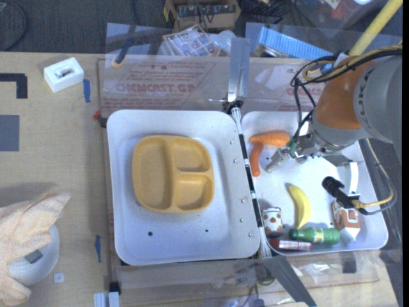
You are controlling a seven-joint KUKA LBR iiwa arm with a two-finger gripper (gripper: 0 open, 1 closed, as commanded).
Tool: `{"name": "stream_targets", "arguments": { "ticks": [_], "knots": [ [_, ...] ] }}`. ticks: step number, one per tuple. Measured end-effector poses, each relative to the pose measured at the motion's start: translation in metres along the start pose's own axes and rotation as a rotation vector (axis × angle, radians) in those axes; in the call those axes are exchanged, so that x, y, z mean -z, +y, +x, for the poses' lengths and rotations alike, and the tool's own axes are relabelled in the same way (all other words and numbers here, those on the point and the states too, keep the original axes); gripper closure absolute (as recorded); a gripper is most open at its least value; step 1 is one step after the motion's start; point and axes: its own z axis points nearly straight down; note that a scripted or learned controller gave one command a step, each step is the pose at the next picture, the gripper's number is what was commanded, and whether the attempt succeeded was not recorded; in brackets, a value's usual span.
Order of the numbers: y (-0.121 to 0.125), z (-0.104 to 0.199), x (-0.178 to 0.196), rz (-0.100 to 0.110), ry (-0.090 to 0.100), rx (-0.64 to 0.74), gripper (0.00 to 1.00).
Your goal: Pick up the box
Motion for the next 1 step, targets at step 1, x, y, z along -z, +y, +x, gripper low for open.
{"name": "stream_targets", "arguments": {
  "ticks": [1],
  "knots": [
    [-0.0091, 0.0181, 0.0003, 0.0, 0.002, 0.197, 0.0]
  ]
}}
